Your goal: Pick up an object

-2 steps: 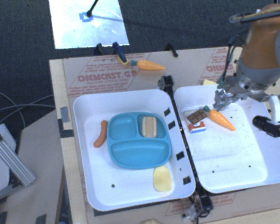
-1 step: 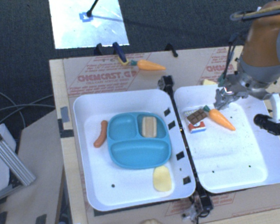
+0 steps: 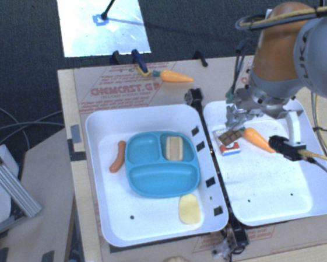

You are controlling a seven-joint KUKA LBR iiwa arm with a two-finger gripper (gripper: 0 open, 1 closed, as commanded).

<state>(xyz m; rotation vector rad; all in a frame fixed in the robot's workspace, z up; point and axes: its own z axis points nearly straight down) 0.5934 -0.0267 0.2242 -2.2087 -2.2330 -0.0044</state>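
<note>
Hovering over the right bin (image 3: 276, 194), the gripper (image 3: 234, 120) is sitting just above a brown bar (image 3: 231, 135).
The arm is reaching in from the view's right; how far the gripper is opening, and whether it is gripping anything, cannot be told. The brown bar is lying just below the gripper in the view, with a small red and white card (image 3: 230, 148) just beyond it. 1 orange carrot (image 3: 257, 139) is lying near the gripper, toward the lower right. Well away to the gripper's view-left, the left bin (image 3: 114, 212) is holding a blue divided plate (image 3: 157, 181), a bread slice (image 3: 174, 148) in 1 compartment, and an orange sausage (image 3: 117, 156).
</note>
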